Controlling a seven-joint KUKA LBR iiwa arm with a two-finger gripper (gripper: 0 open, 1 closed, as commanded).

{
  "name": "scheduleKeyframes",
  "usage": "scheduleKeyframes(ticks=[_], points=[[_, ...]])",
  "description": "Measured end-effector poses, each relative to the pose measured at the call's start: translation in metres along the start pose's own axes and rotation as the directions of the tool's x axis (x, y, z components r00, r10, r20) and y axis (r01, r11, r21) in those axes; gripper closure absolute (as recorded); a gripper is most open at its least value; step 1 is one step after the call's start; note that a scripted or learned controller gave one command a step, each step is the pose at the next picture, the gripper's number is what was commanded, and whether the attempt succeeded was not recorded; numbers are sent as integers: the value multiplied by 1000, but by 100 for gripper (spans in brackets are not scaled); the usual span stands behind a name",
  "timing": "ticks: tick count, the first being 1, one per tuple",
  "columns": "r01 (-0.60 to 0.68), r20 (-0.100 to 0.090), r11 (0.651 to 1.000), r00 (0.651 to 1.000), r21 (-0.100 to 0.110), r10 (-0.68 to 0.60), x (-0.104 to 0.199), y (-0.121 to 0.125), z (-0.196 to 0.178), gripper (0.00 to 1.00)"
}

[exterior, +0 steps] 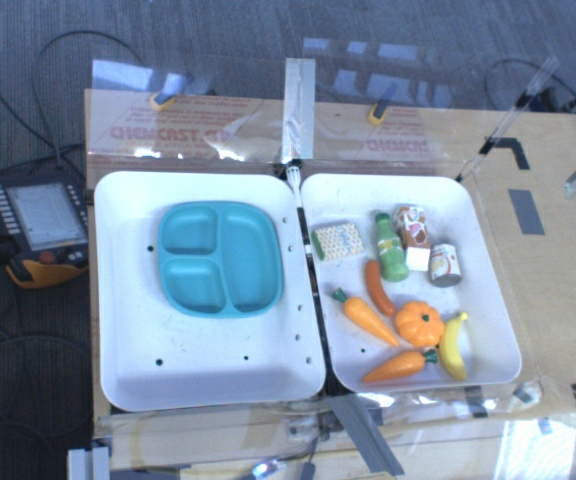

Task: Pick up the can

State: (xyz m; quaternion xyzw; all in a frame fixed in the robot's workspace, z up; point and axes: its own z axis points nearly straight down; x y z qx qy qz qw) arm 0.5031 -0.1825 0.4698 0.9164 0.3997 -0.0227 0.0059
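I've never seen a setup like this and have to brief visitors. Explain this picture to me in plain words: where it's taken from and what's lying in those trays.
This is a single picture from a fixed camera above a workbench, looking down at a slant. On the bench sit two shallow white bins side by side. The left bin holds a blue plate divided into compartments. The right bin holds toy food: a small can lying on its side near the right wall, a green bottle, a second small tin behind it, a pale sponge-like block, three carrots, a small orange pumpkin and a banana. The can is what the machine is meant to lift; it rests untouched. Left of the bench, a handheld control pad lies on the floor.
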Motion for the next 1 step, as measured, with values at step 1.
scheduleKeyframes(ticks=[1], points=[[3, 8, 1000, 1000, 1, -3, 1, 2, -7, 100]])
